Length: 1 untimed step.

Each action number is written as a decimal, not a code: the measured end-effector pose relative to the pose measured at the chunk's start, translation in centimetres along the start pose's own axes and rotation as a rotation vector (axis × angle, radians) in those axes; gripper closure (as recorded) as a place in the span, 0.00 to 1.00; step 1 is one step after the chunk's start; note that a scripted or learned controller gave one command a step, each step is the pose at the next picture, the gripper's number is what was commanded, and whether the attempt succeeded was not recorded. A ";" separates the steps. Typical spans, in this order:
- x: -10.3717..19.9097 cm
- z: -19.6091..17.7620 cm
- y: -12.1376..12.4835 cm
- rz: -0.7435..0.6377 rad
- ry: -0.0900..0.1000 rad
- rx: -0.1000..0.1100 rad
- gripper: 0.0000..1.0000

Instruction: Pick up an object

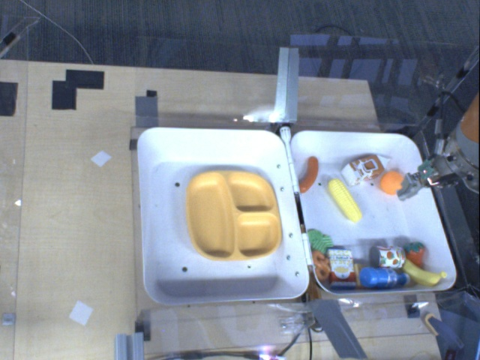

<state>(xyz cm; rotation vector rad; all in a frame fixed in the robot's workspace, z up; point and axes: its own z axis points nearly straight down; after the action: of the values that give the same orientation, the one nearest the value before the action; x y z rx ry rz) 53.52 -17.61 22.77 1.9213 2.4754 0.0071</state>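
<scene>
The robot arm [466, 137] reaches in over the far edge of the right bin [431, 223], and its gripper [415, 184] hangs low there. I think this is the reaching step: nothing sits between its tips, so the pick is not done yet. I cannot tell if it is spread or closed, because it looks too small and blurry. Well away from the gripper, on the other side of the middle wall, is the left bin [161, 223] with a big yellow tray [232, 214] in it. Closer in, a yellow corn cob [345, 200] lies a bit away toward the middle of the right bin, and a red sausage [308, 174] lies past that, near the wall. A small white box [363, 169] sits near the gripper. An orange ball [390, 182] is just beside the gripper tip, maybe touching it, so I guess that is the thing to pick up. Along the front edge, away from the gripper, a banana [426, 276], a blue bottle [383, 277] and some little packs crowd together. Next, the gripper needs to get around the ball and squeeze it softly, since a round ball can roll away. The bins rest on a light wooden bench [67, 223], with dark floor [187, 21] behind.
</scene>
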 end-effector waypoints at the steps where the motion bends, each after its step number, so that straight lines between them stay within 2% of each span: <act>1: -2.3 -2.4 -3.1 0.531 -0.001 0.005 1.00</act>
<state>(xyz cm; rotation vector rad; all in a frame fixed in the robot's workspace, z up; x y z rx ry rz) 51.09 -20.62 25.18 2.5069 1.8861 0.0035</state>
